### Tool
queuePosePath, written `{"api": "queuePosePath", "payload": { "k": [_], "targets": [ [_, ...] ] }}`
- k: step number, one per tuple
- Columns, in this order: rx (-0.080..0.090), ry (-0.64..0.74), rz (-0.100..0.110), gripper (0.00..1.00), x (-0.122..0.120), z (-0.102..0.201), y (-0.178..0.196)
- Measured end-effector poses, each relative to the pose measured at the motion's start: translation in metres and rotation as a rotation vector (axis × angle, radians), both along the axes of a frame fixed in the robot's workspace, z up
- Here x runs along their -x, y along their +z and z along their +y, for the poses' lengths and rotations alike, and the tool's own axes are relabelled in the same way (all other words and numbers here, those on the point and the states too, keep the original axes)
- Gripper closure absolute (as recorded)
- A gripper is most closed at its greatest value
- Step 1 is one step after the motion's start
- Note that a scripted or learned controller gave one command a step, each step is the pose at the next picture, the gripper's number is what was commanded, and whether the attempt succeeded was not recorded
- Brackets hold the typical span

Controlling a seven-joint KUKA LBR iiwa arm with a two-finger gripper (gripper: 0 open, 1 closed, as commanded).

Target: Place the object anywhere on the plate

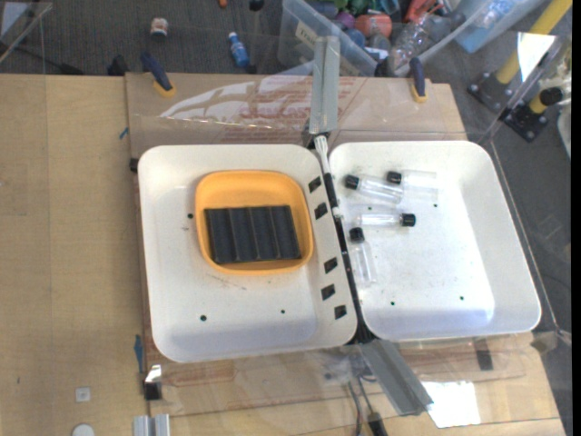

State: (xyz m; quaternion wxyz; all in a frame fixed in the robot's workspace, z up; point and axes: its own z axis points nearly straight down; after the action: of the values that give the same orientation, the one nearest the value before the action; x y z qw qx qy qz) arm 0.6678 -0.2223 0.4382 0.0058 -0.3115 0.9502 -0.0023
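An orange plate [211, 193] sits in the left white bin [172, 321], with a dark ribbed rectangular block [252, 234] lying on it. In the right white bin [472, 280] lie several clear plastic vials with black caps: one at the upper left [368, 186], one to its right [410, 180], one in the middle [386, 219], and one near the divider [360, 252].
A metal bar [324, 84] stands behind the seam between the bins, and small black tabs [329, 263] line the divider. A clear tub of colourful objects [390, 7] sits behind the bench. Clamps [162, 80] hold the board's back edge.
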Motion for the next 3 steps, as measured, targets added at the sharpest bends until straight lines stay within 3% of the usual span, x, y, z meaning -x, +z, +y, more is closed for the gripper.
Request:
{"api": "queuePosePath", "payload": {
  "k": [3],
  "targets": [
    [0.008,1.030,0.001,1.00,-0.0003,0.0013,-0.0009]
  ]
}}
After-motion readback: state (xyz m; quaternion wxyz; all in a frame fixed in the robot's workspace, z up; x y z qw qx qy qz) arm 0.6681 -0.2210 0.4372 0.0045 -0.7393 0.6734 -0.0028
